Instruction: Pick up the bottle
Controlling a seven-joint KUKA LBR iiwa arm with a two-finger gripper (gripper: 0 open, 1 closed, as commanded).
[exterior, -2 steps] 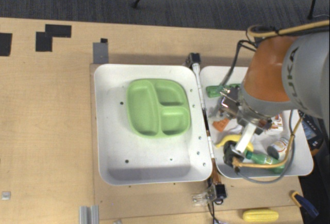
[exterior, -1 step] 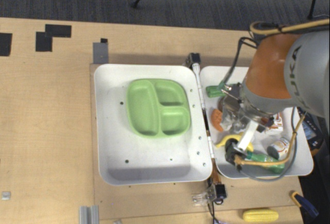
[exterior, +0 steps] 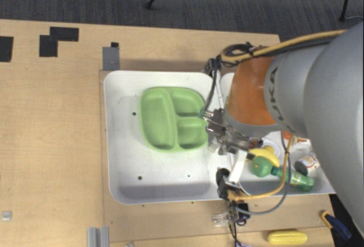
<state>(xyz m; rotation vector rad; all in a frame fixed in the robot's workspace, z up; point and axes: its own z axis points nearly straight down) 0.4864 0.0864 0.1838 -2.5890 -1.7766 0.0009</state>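
Wooden bench (exterior: 51,143), two white bins. Gripper (exterior: 211,126) low beside green divided tray (exterior: 170,118); finger state cannot tell. Green bottle (exterior: 296,178) well apart, awaiting grasp.

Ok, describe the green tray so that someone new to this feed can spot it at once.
Find the two white bins on the bench and take the bin on the view's left, away from the grey arm. The tray lies flat in its upper middle. It is pale green, wide and rounded, split into compartments, unlike the small yellow and green items under the arm.
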